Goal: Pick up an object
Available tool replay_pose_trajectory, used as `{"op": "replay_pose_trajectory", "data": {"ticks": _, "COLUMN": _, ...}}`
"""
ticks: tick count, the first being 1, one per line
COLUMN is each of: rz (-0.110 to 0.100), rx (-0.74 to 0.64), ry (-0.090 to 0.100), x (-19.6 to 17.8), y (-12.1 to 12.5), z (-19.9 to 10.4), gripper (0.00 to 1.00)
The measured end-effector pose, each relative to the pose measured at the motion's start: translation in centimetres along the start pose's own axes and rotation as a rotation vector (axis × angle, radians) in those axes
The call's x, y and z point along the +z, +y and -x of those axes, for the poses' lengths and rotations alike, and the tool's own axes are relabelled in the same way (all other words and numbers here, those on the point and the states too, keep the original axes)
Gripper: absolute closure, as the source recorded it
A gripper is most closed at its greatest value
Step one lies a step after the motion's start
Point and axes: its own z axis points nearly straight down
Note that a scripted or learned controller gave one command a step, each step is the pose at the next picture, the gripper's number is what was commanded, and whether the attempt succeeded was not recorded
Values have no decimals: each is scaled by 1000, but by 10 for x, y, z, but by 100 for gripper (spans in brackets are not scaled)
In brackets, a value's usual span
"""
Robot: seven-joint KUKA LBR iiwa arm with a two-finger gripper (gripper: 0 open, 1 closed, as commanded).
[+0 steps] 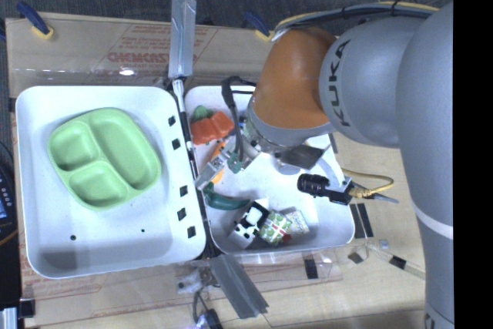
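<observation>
The right bin (339,200) holds several small objects. An orange toy (209,127) with a green tip lies at its far left. A teal curved piece (223,201) sits near the left wall, and a black-and-white block (250,221) lies beside a green-and-red packet (279,227) at the front. My gripper (225,161) hangs low over the left part of this bin, just in front of the orange toy and above the teal piece. The orange wrist band (293,81) covers the middle and back of the bin.
A green divided plate (104,156) lies in the left bin (46,243). The ridge between the bins (189,189) runs just left of the gripper. A black cable fitting (323,187) sticks out over the right bin. Blue clamps (37,21) hold the back edge.
</observation>
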Motion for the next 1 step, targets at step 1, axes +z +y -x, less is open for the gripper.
{"op": "replay_pose_trajectory", "data": {"ticks": 1, "rz": 2, "rx": -202, "ry": -3, "x": 0, "y": -12, "z": 30, "gripper": 0}}
